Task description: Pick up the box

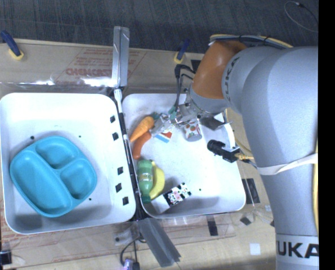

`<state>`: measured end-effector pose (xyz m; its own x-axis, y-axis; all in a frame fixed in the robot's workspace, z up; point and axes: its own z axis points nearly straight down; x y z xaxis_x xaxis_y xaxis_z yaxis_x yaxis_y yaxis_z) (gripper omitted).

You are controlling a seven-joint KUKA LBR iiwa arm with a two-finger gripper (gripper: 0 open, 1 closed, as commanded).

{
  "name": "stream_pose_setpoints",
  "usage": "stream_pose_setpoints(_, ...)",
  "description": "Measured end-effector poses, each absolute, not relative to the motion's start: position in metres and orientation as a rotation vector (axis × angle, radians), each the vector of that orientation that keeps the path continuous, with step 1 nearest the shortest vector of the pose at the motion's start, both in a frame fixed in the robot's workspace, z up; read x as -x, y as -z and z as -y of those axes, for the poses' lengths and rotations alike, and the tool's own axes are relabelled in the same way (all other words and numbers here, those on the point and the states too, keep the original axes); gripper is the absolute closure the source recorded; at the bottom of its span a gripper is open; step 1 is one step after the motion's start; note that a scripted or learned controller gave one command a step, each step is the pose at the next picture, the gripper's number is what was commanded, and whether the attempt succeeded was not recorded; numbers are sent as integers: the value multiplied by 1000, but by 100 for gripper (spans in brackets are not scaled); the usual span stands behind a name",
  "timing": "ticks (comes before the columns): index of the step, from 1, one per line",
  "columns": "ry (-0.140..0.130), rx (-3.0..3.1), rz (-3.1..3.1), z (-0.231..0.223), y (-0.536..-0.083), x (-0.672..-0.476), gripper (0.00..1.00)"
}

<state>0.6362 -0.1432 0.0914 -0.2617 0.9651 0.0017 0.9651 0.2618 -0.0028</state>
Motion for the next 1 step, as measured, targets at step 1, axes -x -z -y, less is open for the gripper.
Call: stream_pose_setpoints(1,-3,2118,2319,143,-256,-647,0)
